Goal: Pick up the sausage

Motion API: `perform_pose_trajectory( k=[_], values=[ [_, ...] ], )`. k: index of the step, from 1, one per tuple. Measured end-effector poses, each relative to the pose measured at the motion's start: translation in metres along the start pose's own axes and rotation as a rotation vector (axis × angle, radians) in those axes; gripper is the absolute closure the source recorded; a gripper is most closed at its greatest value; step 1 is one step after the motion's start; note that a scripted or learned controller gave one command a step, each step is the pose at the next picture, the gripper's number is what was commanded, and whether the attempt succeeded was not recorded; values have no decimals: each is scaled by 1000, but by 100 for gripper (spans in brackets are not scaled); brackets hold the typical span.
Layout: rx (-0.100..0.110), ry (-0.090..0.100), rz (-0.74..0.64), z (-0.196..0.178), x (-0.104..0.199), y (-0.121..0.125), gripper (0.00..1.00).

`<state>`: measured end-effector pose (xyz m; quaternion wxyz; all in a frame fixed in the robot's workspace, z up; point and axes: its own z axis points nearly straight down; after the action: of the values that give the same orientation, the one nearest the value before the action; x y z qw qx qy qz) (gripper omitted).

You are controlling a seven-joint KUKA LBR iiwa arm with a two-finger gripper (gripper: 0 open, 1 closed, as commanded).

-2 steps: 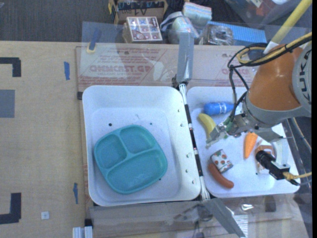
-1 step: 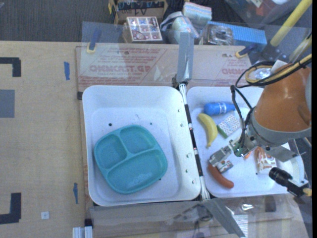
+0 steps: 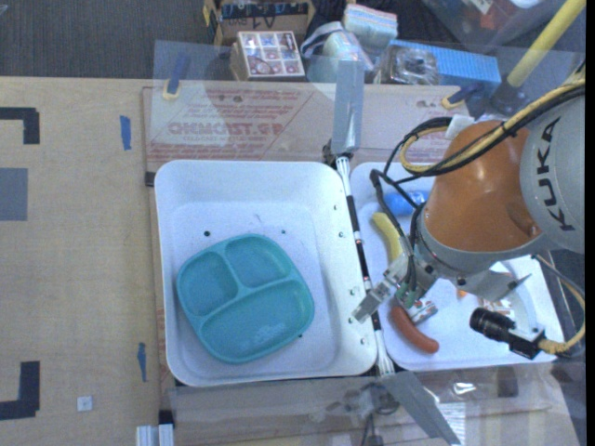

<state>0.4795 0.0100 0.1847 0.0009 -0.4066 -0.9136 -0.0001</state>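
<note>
The sausage [image 3: 417, 333], reddish-brown and slightly curved, lies on the floor of the right bin [image 3: 465, 347] near its front left corner. My gripper [image 3: 398, 307] hangs just above the sausage's upper left end, under the orange wrist band. It is open, with one finger [image 3: 373, 302] over the wall between the bins and the other finger [image 3: 423, 311] to the right. The sausage rests on the bin floor and is not lifted.
A yellow banana [image 3: 388, 233] and a blue object [image 3: 405, 200] lie at the back left of the right bin, partly under the arm. A teal divided plate [image 3: 244, 295] sits in the left bin [image 3: 186, 203]. Cables and a black connector [image 3: 502, 331] hang beside the wrist.
</note>
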Motion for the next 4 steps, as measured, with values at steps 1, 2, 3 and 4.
perform_pose_trajectory(
  k=[1,2,3,4],
  values=[
    [0,-1,-288,0,-9,-8,0],
    [-4,-4,-285,-10,-10,-7,100],
    [-3,-5,-135,-210,-75,18,100],
    [-2,-4,-192,-8,-62,97,100]
  ],
)
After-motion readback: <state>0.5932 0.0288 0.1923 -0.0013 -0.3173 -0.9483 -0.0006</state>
